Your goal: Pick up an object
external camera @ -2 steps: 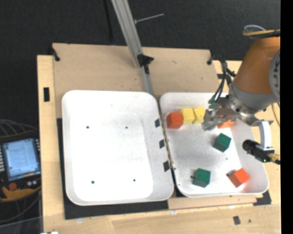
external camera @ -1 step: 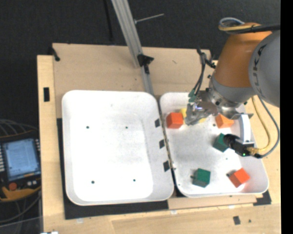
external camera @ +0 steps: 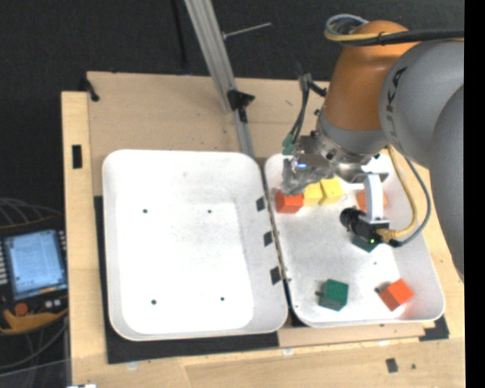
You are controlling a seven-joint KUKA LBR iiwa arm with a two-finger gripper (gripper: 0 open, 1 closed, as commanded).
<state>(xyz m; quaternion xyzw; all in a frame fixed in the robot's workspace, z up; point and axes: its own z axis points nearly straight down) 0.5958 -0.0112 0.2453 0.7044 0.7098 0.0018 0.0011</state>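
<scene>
My gripper [external camera: 294,176] hangs low over the far left corner of the right bin [external camera: 315,245], under the grey arm with its orange band [external camera: 364,71]. Just below the gripper tip lies a red-orange block [external camera: 288,203], close to or touching it; I cannot tell which. Two yellow blocks [external camera: 314,193] [external camera: 331,188] sit side by side to the block's right. A green block [external camera: 333,294] and an orange block [external camera: 394,294] rest near the bin's front edge. Nothing is visibly held.
The left bin [external camera: 186,241] lies beside the right one, with a narrow divider [external camera: 273,241] between them. A black cable fitting [external camera: 364,231] on the arm hangs over the right bin's middle. A slanted metal pole [external camera: 218,63] rises behind the bins.
</scene>
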